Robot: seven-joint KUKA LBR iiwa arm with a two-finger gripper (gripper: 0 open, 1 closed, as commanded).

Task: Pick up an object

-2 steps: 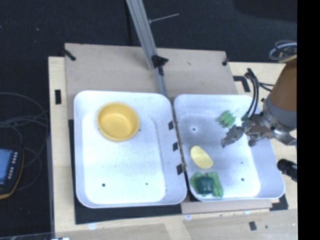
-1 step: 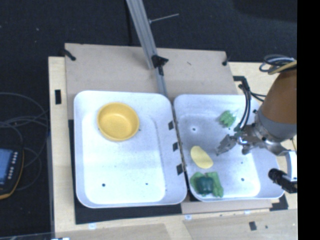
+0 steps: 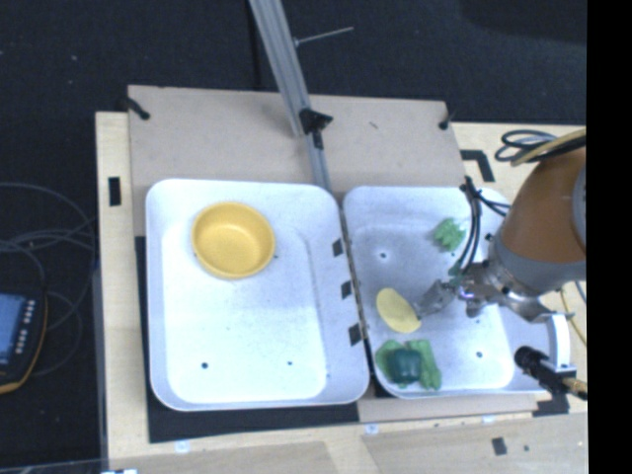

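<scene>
Camera view from above: a grey-and-orange arm reaches into the right bin (image 3: 494,373), its hand (image 3: 432,299) low, just beside a yellow object (image 3: 397,311).

Whether the hand is open or closed cannot be told; it looks empty. Risk: the fingers may nudge the yellow object toward the green object (image 3: 407,362) and close on nothing. A yellow bowl (image 3: 233,240) sits in the left bin (image 3: 178,363). No readable writing.
</scene>
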